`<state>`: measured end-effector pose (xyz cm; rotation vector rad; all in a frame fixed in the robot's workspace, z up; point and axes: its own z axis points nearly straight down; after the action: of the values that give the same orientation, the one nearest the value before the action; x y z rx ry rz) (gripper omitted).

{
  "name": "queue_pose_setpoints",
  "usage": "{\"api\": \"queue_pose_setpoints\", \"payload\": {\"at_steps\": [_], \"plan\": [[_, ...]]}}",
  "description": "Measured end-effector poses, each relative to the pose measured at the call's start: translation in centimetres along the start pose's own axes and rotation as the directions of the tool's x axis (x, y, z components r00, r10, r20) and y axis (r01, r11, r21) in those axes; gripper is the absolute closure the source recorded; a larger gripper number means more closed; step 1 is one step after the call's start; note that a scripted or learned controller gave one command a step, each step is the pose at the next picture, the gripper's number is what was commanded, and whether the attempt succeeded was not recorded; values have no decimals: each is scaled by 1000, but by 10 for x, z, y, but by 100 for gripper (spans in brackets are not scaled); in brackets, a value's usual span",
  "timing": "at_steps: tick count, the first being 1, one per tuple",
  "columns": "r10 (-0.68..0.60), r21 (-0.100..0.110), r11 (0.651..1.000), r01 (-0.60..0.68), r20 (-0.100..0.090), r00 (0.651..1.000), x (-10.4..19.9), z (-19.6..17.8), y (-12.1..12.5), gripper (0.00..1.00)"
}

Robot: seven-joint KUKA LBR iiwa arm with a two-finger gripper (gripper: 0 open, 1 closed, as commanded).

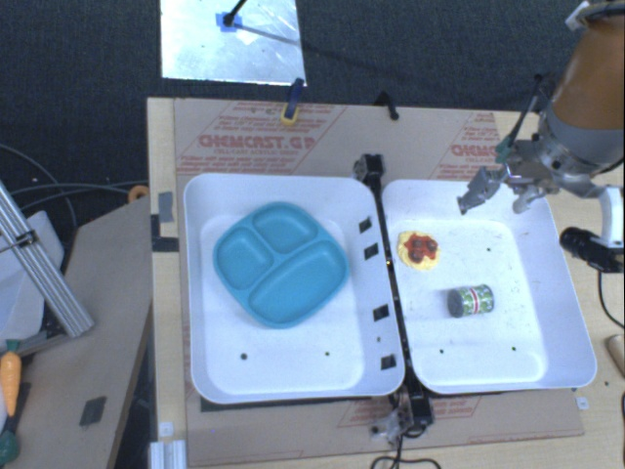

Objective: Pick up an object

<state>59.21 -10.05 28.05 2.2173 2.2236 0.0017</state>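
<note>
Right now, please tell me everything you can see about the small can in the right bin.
The small can is a short cylinder lying on its side on the floor of the right bin. Its label looks green and white with a little red, and its grey, metal-looking end faces left. It lies below and right of the yellow and red food item, apart from it. Nothing touches it except the bin floor.
</note>
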Motion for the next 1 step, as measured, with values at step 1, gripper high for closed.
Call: {"api": "queue_pose_setpoints", "payload": {"at_steps": [1], "plan": [[7, 14, 1000, -7, -1, 1000, -37, 136, -43, 0]]}}
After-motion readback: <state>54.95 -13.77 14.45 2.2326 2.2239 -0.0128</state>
